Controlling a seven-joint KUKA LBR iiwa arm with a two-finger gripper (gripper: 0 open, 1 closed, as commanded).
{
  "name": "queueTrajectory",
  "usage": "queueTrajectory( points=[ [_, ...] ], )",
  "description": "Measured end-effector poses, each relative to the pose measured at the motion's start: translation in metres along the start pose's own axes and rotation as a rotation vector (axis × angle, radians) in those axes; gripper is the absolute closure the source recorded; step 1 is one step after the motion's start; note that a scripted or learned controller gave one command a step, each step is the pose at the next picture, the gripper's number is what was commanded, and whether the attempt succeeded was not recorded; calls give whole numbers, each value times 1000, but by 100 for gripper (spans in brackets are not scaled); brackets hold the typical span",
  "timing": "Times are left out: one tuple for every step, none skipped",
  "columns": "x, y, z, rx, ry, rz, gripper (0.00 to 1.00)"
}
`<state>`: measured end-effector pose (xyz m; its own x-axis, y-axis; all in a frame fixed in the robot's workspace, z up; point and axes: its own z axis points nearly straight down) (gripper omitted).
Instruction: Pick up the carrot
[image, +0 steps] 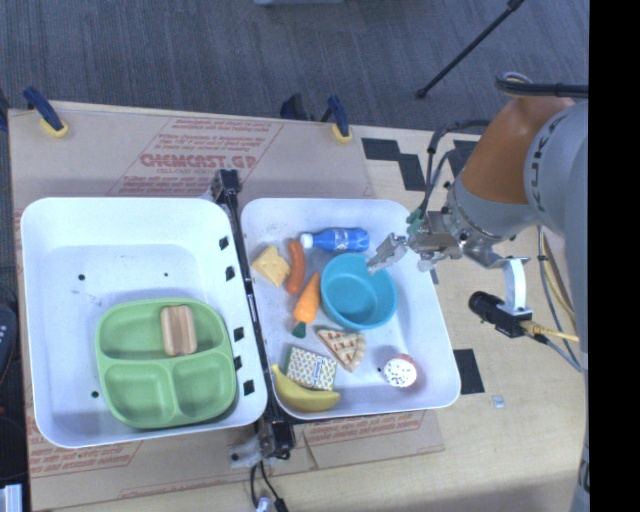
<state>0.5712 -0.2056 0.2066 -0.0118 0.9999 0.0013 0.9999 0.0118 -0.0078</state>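
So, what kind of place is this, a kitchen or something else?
Probably a robot test bench in a lab, not a kitchen. Two shallow white plastic bins sit on cardboard held by clamps; the food, like the orange toy carrot, looks like toys; a grey robot arm reaches in.

Grey arm with orange band; dark cables; small metallic pincer at wrist

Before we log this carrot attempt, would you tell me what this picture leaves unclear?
- Tool, camera view: too small and blurred to judge its grip.
- Carrot: lower green end is partly hidden where it meets the blue bowl.
- Banana: its top is covered by the patterned packet.
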Motion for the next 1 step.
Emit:
queueTrajectory(
  points=[
    [113,-17,74,8,5,-27,0]
  ],
)
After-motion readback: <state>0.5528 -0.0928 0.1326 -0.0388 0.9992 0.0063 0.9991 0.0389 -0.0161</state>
